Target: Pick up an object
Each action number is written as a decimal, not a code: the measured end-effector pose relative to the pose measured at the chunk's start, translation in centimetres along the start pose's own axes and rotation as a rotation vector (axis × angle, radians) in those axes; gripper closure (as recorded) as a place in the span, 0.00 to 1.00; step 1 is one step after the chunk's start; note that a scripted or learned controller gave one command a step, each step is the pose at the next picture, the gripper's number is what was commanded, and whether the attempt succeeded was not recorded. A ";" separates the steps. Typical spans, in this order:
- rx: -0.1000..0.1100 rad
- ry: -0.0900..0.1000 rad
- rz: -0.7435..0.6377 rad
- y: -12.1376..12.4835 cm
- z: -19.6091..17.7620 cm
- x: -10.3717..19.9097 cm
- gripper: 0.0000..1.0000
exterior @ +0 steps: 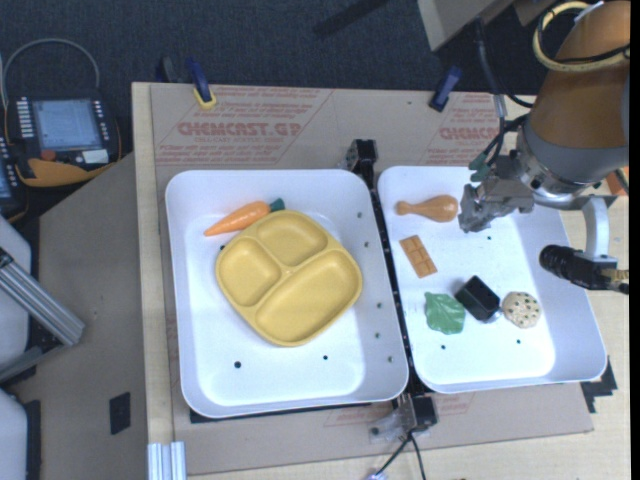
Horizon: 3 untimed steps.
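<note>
My gripper (478, 215) hangs over the far part of the right bin (560, 363), just right of a tan drumstick-shaped piece (426, 207). Nothing shows between its fingers. In the same bin lie an orange rectangular cracker (418, 256), a green leafy piece (444, 312), a black block (478, 298) and a round speckled cookie (520, 309). The left bin (200, 348) holds a yellow divided plate (288, 276) and an orange carrot (238, 217) at the plate's far-left edge.
The arm's grey and orange body (580, 78) rises over the right bin's far right corner. A black handle-like part (580, 265) sticks out at the right bin's right side. A black clamp (361, 154) sits between the bins at the back.
</note>
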State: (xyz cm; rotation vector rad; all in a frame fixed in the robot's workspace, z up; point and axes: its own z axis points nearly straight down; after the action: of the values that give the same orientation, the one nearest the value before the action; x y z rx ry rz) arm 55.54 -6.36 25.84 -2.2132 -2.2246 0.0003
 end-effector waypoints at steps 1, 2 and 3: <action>0.002 0.000 0.000 -0.9 1.8 4.7 1.00; 0.002 0.000 -0.001 -1.7 3.3 10.1 1.00; 0.000 0.000 0.000 -3.1 2.7 14.5 1.00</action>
State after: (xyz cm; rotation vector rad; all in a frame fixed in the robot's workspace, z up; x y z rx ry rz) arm 52.38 8.15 23.20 -2.2126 -2.2250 0.0010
